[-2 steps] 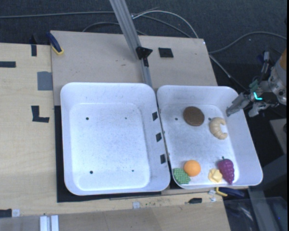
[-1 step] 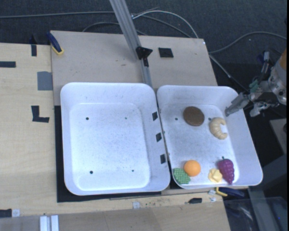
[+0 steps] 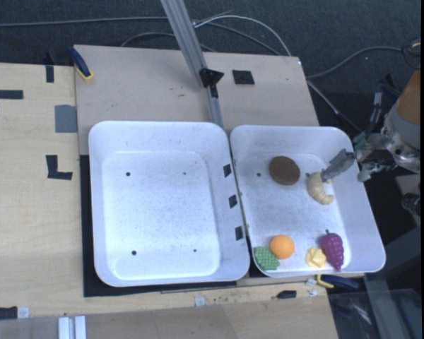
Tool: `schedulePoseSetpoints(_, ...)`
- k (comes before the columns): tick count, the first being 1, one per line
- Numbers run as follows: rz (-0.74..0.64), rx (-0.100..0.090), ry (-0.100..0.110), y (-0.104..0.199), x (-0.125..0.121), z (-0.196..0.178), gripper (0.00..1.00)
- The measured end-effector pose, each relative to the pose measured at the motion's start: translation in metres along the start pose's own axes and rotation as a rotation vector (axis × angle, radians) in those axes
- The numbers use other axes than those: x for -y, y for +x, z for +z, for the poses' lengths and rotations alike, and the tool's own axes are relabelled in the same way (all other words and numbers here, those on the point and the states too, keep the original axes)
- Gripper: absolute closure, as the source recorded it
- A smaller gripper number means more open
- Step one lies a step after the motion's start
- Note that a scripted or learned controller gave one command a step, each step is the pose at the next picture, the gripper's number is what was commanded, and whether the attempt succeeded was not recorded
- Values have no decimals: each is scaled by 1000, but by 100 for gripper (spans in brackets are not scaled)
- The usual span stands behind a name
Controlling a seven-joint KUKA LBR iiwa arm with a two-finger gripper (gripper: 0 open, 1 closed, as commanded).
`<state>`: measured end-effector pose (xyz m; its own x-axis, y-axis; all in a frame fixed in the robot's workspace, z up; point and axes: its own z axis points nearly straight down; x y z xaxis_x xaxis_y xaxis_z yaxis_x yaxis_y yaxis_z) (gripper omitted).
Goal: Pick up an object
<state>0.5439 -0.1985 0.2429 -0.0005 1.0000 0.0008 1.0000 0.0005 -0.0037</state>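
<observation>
My gripper [image 3: 343, 176] hangs over the right edge of the right bin [image 3: 359, 210], open, with nothing between its fingers. One grey finger [image 3: 336, 167] slants down-left and its tip nearly touches a cream, lumpy object [image 3: 320, 190]. A brown round object [image 3: 284, 170] lies just left of that. Along the bin's front edge sit a green object [image 3: 266, 259], an orange ball [image 3: 282, 246], a small yellow object [image 3: 315, 258] and a purple grape bunch [image 3: 332, 249].
The left bin [image 3: 106, 189] stands beside the right one, the two touching along a central rim. A slanted metal pole [image 3: 191, 44] rises behind the bins. Cables [image 3: 325, 73] run across the dark floor at the back right.
</observation>
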Motion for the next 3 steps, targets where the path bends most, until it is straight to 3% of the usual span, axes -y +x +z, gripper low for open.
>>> schedulePoseSetpoints(2,0,0,1,-3,17,95,0)
schedulePoseSetpoints(3,0,1,-3,-3,16,83,100)
